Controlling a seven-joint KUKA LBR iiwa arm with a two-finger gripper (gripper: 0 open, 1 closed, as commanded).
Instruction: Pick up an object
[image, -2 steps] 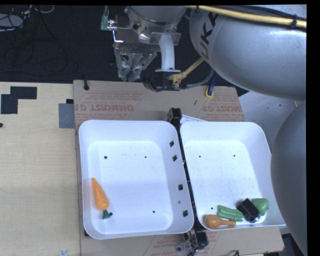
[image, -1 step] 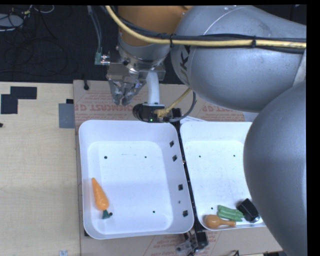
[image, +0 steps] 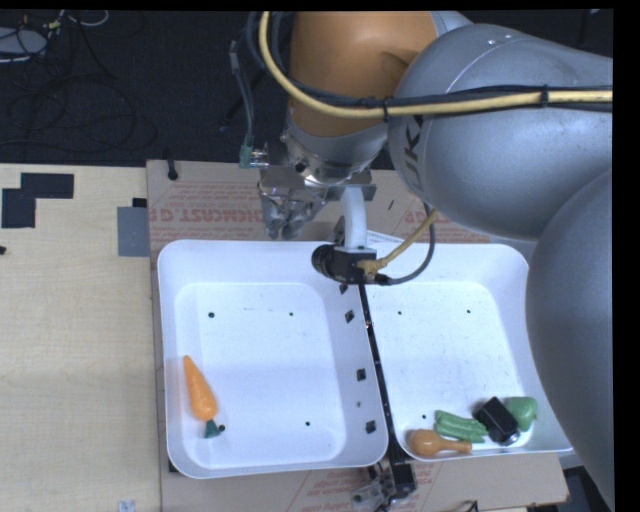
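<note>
Gripper (image: 287, 215) poised above far rim of left bin (image: 180, 300), nothing held; finger state not discernible. Approach step, no object yet reached. Nearest candidate: carrot (image: 199, 390), smooth orange taper with green stub, near front-left corner of left bin. Next: descend and travel forward to it. Right bin (image: 505, 290) front corner: green pods (image: 461, 426), black block (image: 496, 419), tan pear-shaped piece (image: 437, 443), glossy plastic.

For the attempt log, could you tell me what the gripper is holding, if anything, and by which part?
Nothing visible: the gripper hangs above the bins' far edge, with the carrot lying apart in the left bin.
</note>
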